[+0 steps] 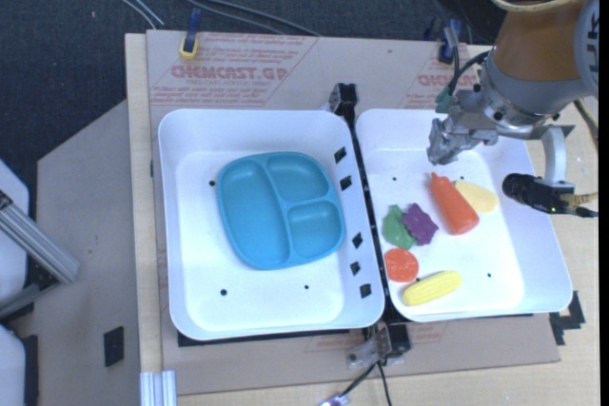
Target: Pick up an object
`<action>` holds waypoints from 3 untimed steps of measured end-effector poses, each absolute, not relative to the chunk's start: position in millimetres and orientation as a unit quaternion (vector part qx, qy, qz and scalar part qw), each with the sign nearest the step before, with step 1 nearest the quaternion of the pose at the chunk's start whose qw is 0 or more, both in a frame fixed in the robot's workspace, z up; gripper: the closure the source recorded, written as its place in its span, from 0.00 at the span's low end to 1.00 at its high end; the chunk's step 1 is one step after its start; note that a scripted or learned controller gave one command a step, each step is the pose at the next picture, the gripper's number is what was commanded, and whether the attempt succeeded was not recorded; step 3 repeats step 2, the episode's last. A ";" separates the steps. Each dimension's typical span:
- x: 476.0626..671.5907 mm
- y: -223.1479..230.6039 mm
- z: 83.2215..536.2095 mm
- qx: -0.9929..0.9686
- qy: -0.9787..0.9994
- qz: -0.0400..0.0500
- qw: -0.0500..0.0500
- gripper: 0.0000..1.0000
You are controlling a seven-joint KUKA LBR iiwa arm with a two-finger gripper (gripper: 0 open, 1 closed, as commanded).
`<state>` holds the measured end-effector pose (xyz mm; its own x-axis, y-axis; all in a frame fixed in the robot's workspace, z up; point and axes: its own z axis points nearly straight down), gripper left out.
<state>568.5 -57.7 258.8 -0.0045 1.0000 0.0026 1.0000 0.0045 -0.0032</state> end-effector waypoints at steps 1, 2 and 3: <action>548.7 -10.2 238.4 -0.706 -0.709 0.001 0.003 1.00; 533.8 44.7 242.3 -0.705 -0.709 0.000 0.003 1.00; 533.8 44.7 242.3 -0.705 -0.709 0.000 0.003 1.00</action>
